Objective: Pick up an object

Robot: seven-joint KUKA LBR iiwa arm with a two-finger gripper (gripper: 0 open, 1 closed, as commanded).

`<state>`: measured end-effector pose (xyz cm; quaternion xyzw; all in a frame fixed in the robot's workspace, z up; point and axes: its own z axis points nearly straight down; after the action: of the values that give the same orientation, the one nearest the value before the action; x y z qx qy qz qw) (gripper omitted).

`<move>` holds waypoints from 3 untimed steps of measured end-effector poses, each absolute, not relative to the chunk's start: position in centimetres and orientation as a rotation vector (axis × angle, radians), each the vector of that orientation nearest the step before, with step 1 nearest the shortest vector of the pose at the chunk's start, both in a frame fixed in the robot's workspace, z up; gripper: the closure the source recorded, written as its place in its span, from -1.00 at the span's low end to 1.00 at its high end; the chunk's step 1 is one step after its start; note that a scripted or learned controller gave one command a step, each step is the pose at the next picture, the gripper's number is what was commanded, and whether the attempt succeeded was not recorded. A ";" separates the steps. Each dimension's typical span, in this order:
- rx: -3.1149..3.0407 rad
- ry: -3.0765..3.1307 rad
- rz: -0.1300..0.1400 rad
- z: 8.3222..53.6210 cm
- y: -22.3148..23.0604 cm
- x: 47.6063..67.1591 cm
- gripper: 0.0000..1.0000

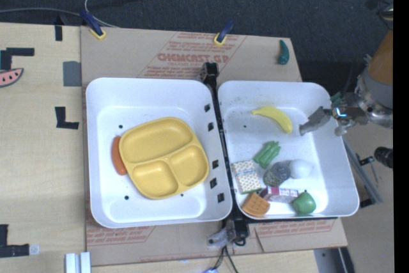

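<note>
Arm enters from the right, gripper (317, 119) over the right edge of the right bin (332, 156), upper half. One grey finger (311, 121) points left into the bin, another part sits near the rim; can't tell whether the fingers are open or closed. Nothing visible between them.

Right bin contents: banana (273, 117) lies near the top centre, just left of the gripper, apart from it. Green pepper (266, 153) sits below the banana, mid-bin. Grey lump (278, 173) is just below the pepper, touching a white ball (300, 169) on its right. Patterned square packet (245, 176) lies left of the grey lump, near the divider. Orange waffle-like piece (255, 204) is at the bottom edge, below the packet. Small box with pink label (282, 192) lies under the grey lump. Green apple (304, 202) is in the bottom right corner, beside the box.

Left bin (102, 137) holds a yellow tray (163, 156) with three compartments, tilted. An orange-red item (118, 155) pokes out from under the tray's left edge, mostly hidden.

Bins rest on cardboard (192, 54) on the table (38, 137). Small teal object (283, 52) lies on the cardboard's top right corner, outside the bins.
</note>
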<state>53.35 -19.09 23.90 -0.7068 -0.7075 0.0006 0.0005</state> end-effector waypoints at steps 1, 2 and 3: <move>-2.219 -2.223 -0.001 9.4 -22.0 55.2 -1.00; -2.227 -2.227 -0.002 8.7 -18.6 53.6 -1.00; -2.227 -2.227 -0.003 8.7 -15.2 51.7 -1.00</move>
<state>51.69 -15.22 8.68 -0.7070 -0.7072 -0.0011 -0.0038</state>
